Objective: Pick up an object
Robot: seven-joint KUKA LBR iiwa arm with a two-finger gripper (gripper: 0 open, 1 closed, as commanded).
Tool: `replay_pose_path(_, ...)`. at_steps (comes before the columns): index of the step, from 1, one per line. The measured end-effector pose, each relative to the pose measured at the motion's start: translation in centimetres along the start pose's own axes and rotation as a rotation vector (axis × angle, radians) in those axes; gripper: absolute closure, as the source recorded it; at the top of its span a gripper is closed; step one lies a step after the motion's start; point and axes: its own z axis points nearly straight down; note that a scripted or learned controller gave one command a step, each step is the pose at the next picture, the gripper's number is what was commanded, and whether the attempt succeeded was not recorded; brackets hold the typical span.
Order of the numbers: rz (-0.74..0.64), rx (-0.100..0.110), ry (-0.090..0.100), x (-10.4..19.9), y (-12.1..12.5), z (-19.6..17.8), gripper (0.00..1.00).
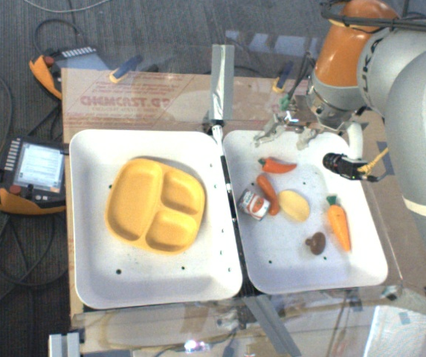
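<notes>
You are looking down on two white bins. The left bin [86, 274] holds a yellow divided tray [155, 204]. The right bin [361, 270] holds two carrots [338, 226], a small can [254, 204], a potato [295, 205], a red pepper [278, 166] and a brown lump [316, 242]. Your gripper [287, 129] hovers over that bin's far edge, fingers spread apart, holding nothing.

The arm [410, 88] is smooth pale grey with a glossy orange band [346, 43] above the wrist (dark lettering sits beside that band, too cropped to read). Below the band hang thin metallic, seemingly wiry gripper [291, 129] parts.
</notes>
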Motion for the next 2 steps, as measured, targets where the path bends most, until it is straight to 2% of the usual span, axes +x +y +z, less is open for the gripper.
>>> replay_pose_path(1, -0.005, -0.002, 0.0, -0.66, -3.05, 9.58, 0.0)
replay_pose_path(2, -0.005, 0.0, 0.001, -0.66, -3.07, 8.7, 1.0)
